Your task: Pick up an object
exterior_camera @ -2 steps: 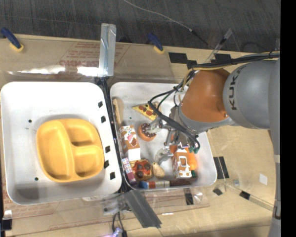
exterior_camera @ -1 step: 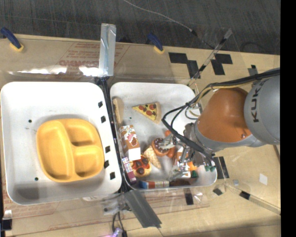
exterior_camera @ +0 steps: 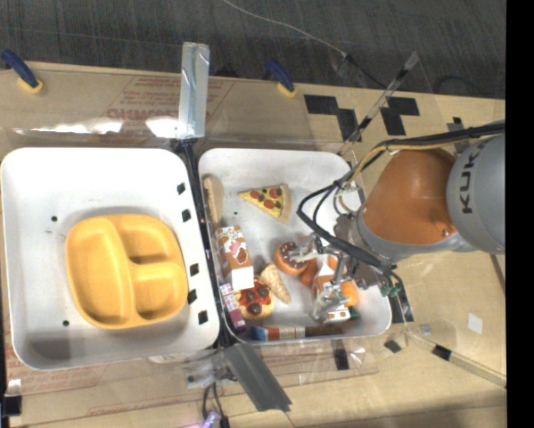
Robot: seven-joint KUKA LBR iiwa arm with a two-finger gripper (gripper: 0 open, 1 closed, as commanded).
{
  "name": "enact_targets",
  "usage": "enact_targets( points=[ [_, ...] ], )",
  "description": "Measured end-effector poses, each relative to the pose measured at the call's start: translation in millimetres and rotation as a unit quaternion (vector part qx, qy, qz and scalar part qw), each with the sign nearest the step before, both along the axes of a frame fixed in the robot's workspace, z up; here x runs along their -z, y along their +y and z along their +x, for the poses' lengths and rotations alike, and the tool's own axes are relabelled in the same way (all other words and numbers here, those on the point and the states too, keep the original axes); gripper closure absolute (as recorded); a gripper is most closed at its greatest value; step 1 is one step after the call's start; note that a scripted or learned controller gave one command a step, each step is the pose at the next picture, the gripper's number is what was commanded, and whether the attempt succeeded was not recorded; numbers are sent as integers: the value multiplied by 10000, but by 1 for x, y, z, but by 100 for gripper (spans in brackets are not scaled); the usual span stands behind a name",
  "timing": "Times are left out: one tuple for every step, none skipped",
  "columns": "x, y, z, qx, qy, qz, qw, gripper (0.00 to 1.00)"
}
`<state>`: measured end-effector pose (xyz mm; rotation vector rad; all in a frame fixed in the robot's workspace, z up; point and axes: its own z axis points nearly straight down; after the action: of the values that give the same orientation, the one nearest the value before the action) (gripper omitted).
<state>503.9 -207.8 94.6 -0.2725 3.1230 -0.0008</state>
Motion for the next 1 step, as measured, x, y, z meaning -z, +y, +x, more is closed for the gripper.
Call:
enact_targets(
  points=[
    [-12, 3, 3, -40, -39, -1, 10000, 100]
  ],
)
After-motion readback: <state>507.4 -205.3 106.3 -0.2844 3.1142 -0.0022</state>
